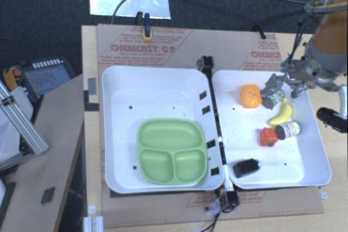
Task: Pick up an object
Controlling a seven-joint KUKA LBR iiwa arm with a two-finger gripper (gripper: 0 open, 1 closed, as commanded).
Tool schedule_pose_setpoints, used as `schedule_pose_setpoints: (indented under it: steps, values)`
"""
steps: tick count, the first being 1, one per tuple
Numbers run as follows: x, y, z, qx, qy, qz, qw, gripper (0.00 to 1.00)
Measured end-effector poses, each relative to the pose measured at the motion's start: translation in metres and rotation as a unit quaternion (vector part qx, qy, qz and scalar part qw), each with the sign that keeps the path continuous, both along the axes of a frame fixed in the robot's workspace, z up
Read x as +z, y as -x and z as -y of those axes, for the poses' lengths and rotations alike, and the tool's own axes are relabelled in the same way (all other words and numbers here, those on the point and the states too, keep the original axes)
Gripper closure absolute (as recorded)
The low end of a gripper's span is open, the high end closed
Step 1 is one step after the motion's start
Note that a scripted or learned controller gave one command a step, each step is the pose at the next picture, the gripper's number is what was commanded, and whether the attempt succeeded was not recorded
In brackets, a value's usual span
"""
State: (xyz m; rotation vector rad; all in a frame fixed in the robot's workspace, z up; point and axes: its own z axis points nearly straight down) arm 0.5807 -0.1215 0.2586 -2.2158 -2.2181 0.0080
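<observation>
The right bin (310, 171) holds an orange fruit (250, 95), a yellow banana (282, 113), a small bottle with a red cap (277, 133) lying on its side, a small grey-green object (271, 100) and a black block (246, 167). My gripper (283, 89) hangs over the bin's far right part, just above the grey-green object and the banana's upper end. It is open, with nothing between the fingers. The orange lies to its left.
In the left bin (117, 117) a green divided plate (172, 150) lies near the front. A black divider clip strip (213, 117) runs between the bins. Cables cross the bench at the back, and a teach pendant (46, 79) sits at the left.
</observation>
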Motion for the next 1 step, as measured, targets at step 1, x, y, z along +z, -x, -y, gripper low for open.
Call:
schedule_pose_setpoints:
  steps: [1]
  values:
    - [0.0052,-0.0019,-0.0002,0.001,0.0005,0.005,1.0000,0.00]
